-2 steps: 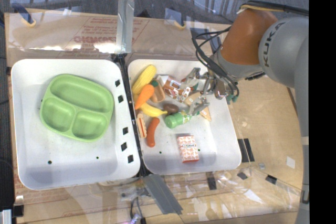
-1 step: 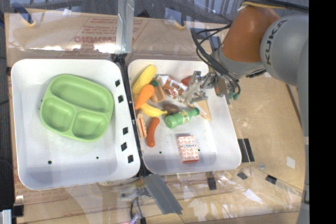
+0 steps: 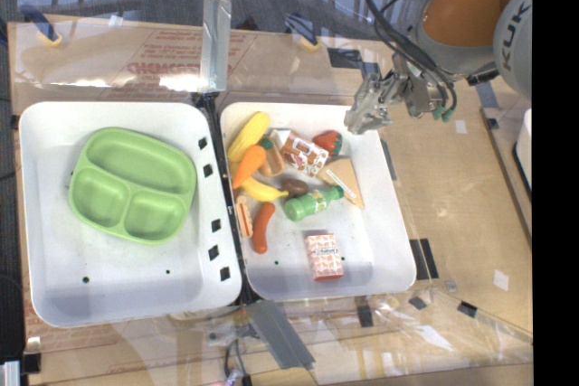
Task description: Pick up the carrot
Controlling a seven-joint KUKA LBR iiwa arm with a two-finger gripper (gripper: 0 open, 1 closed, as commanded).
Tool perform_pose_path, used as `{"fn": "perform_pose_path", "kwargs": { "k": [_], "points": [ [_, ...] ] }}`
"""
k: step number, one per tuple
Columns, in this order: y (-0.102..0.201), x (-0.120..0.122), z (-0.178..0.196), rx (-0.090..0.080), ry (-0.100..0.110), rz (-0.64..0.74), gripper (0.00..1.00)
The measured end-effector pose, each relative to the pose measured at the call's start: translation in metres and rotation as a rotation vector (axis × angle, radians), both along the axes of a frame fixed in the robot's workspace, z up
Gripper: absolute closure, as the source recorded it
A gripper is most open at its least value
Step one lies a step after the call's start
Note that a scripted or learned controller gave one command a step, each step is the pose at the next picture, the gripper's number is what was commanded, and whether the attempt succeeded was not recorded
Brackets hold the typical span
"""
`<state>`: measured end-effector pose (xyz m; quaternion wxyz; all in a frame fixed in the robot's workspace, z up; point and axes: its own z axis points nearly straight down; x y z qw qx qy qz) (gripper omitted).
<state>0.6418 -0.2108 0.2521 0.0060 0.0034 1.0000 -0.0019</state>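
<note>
The orange carrot [image 3: 249, 165] lies in the right bin [image 3: 380, 240], near its left wall, between a yellow corn cob [image 3: 248, 135] above it and a banana [image 3: 263, 190] below it. My gripper [image 3: 365, 115] hangs over the bin's upper right corner, well to the right of the carrot and apart from it. Nothing shows between its fingers, which look parted and point down and to the left.
The right bin also holds a red sausage [image 3: 262, 227], a green bottle [image 3: 312, 203], a strawberry [image 3: 328, 141], snack packets [image 3: 324, 255] and a wedge of cheese [image 3: 344, 176]. A green divided plate [image 3: 132, 185] sits in the left bin [image 3: 54, 285].
</note>
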Motion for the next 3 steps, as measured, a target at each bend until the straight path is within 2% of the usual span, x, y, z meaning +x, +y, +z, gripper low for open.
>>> {"fn": "perform_pose_path", "kwargs": {
  "k": [1,2,3],
  "points": [
    [0.002,0.016,0.116,-0.002,0.001,0.143,1.0],
    [0.002,0.016,0.192,-0.003,0.007,0.611,1.0],
    [0.001,0.014,0.017,0.01,0.023,0.612,1.0]
  ]
}}
